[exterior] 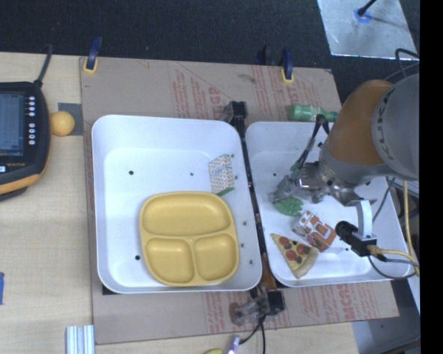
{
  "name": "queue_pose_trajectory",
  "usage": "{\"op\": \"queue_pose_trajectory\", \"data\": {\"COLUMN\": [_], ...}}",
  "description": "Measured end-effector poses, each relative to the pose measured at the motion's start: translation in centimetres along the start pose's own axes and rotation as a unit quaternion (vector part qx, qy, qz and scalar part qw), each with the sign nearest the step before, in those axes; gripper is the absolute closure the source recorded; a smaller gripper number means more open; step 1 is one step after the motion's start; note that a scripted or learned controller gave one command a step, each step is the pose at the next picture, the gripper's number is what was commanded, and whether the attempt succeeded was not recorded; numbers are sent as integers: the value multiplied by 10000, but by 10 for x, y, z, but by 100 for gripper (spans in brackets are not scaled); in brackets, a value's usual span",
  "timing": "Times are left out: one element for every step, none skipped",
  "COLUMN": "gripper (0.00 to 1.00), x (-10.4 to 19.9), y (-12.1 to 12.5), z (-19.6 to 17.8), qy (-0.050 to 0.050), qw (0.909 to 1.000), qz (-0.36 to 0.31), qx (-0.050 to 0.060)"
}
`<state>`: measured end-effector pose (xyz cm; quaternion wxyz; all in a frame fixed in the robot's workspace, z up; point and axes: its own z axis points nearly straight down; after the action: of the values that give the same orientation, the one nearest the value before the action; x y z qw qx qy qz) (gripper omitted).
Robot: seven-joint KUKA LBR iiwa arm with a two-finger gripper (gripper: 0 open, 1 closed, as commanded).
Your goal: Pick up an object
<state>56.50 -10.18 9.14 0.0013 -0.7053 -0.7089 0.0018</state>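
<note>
A teach pendant (11, 140) lies at the left edge of the surface (37, 271), just beside an orange ball (62, 122).

Grey arm with an orange band and a metal tool

The arm (399, 135) has a rounded grey shell with a broad orange band above the wrist; below it sits a duller grey collar. The tool (289, 186) is bare silvery metal with small dark fittings. Thin dark cables run along the wrist, and a black connector with a yellow cable trails below.

Smooth plastic yellow tray (187, 236) (matt); glossy white bins (111, 198).
</note>
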Motion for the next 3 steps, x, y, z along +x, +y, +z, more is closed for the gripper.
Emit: {"op": "queue_pose_trajectory", "data": {"gripper": [0,0,0], "x": [9,0,5], "y": [10,30,-16], "z": [0,-1,0], "qy": [-2,5,0], "qw": [10000,10000,10000], "qz": [-4,3,-4], "qx": [-9,-11,0]}}
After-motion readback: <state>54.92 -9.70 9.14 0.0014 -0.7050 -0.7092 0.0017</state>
